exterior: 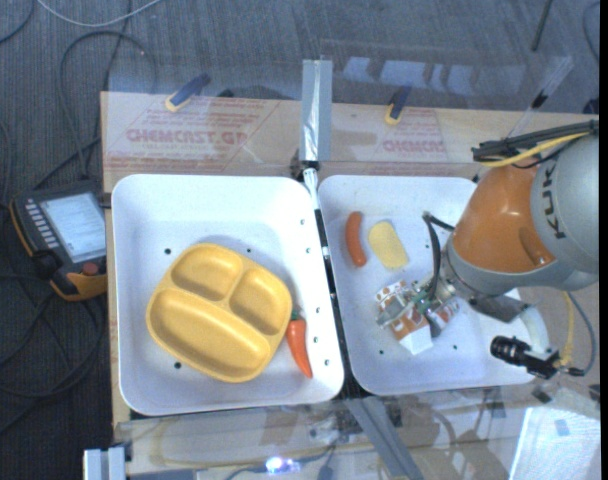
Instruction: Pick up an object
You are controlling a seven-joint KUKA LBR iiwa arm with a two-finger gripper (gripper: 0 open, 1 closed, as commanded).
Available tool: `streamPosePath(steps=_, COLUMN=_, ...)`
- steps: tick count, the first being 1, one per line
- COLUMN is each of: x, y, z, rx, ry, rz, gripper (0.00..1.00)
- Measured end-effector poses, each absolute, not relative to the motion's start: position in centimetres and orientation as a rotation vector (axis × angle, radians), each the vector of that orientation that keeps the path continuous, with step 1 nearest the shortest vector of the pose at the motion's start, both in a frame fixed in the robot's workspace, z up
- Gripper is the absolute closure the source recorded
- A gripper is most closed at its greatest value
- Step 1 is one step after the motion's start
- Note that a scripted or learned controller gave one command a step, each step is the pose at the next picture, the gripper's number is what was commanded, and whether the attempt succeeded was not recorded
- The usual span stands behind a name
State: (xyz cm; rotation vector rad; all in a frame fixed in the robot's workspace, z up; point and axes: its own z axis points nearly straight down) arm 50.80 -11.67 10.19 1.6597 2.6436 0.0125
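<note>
Bench (pixel 224 133): brown top under both bins, running out behind and to the left of the gripper.
Left bin (pixel 164 208): white, well left of the gripper, touching the right bin along the middle divider.
Right bin (pixel 384 368): white; the gripper is low over its middle.
Arm (pixel 514 233): grey with an orange band, reaching in from the right and covering the bin's right half.
Tray (pixel 219 310): yellow, three compartments, in the left bin, far left of the gripper.
Carrot (pixel 299 346): orange, at the tray's right edge, left of the gripper beyond the divider.
Sausage (pixel 356 238): reddish, upper left of the gripper, near the divider.
Slice (pixel 388 245): pale yellow, just right of the sausage, above the gripper.
Gripper (pixel 416 313): down among small white and orange pieces; whether it is open or closed, I cannot tell.
</note>
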Motion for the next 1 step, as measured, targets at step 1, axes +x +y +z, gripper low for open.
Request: streamPosePath(steps=1, x=49.43, y=-7.64, z=23.66, rx=1.985, ry=2.434, rz=-0.002, gripper=1.00)
